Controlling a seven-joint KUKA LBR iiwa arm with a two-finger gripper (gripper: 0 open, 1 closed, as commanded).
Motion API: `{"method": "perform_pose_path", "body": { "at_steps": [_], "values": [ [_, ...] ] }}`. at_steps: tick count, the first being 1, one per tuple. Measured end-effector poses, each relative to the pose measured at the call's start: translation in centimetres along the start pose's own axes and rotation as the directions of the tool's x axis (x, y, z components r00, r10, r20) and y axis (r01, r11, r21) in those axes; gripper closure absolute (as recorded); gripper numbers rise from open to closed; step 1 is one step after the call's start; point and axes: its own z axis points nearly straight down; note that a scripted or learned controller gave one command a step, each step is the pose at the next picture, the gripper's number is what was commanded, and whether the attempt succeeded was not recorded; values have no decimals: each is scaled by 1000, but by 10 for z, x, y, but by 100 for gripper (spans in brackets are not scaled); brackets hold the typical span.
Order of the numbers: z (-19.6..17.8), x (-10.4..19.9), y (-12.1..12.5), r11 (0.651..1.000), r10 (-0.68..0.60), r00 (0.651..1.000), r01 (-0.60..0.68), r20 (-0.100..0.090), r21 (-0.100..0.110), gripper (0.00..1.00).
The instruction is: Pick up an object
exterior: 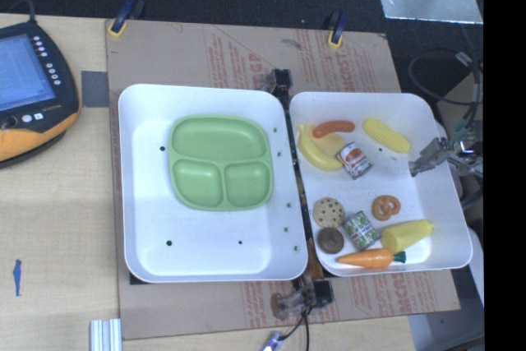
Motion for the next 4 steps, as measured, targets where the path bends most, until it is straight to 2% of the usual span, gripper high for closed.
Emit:
{"method": "perform_pose_path", "body": {
  "at_steps": [1,2,3,4],
  "values": [
    [102,-24,83,1000,-3,1000,3,1,3,0],
    [128,6,162,1000,-1,1000,1,0,1,0],
    [190,49,130,1000,-2,1000,2,1,3,0],
    [179,48,131,1000,-4,1000,4,2,3,100]
  ]
}}
